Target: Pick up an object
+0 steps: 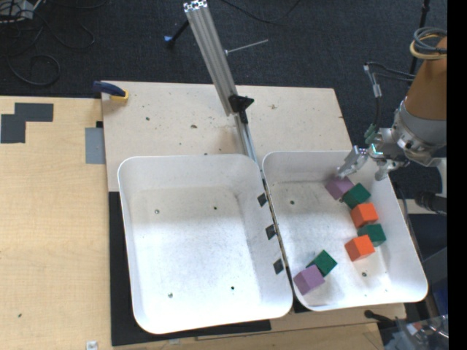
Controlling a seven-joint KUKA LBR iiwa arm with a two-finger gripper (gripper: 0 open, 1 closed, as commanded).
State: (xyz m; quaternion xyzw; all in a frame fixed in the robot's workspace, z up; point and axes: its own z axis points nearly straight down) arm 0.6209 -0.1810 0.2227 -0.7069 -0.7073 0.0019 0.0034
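A: Where is the gripper (pixel 367 162) at this moment?

B: Over the far right corner of the right bin (pixel 408 286), hanging from the arm (pixel 427 100) that comes in from the right. Its two fingers are spread apart, one slanting down to the left, the other to the right, and nothing sits between them.

A: And the blocks?

B: All six lie in the right bin. A purple block (pixel 338 188) is just below the left fingertip, very close to it; whether they touch I cannot tell. A dark green block (pixel 357 195) touches that purple one on its right. Nearer along the right side come an orange block (pixel 364 214), a second green block (pixel 375 233) and a second orange block (pixel 359 247), packed in a loose line.

A: Anything apart from that cluster?

B: Yes, a green block (pixel 324 262) and a purple block (pixel 309 278) sit together at the near left of the bin, well apart from the gripper.

A: The left bin (pixel 146 195)?

B: It lies beside the right one, across the divider.
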